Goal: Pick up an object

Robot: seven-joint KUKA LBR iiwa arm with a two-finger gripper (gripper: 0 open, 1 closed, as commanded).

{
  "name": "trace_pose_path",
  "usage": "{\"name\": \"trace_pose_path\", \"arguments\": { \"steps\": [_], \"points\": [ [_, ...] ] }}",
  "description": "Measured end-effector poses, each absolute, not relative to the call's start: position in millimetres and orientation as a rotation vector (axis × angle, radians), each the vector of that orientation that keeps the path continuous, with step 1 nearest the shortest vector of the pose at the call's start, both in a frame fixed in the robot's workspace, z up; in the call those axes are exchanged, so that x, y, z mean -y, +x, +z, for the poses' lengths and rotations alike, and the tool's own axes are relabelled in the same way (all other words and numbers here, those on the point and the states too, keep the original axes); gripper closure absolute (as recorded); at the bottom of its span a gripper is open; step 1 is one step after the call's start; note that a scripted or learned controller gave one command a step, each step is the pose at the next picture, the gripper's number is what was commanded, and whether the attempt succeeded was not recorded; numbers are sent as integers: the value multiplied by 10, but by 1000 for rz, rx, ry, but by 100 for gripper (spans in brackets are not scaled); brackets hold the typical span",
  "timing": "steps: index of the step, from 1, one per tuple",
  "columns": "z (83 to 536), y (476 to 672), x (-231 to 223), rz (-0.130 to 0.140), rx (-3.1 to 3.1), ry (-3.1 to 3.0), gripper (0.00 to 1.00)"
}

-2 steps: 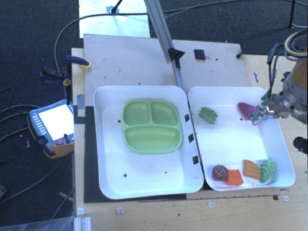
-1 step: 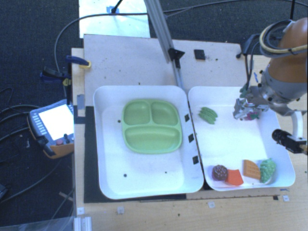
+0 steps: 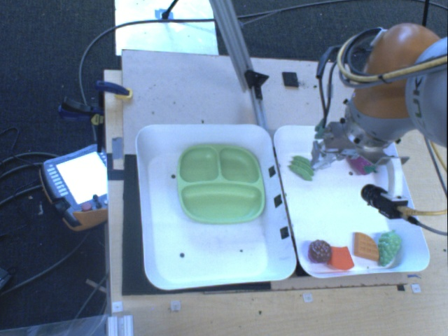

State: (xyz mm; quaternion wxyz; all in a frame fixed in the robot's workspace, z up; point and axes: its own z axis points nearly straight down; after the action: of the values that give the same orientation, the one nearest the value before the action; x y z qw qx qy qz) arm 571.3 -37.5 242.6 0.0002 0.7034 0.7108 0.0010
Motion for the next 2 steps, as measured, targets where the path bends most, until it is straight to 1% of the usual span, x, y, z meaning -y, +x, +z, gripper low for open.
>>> {"name": "trace_pose_path", "arguments": {
  "steps": [1,2],
  "points": [
    [2419,5791,-112,5,-2233,2210,100],
    [2427,5998,-521,6,-2230,2211,100]
  ]
}}
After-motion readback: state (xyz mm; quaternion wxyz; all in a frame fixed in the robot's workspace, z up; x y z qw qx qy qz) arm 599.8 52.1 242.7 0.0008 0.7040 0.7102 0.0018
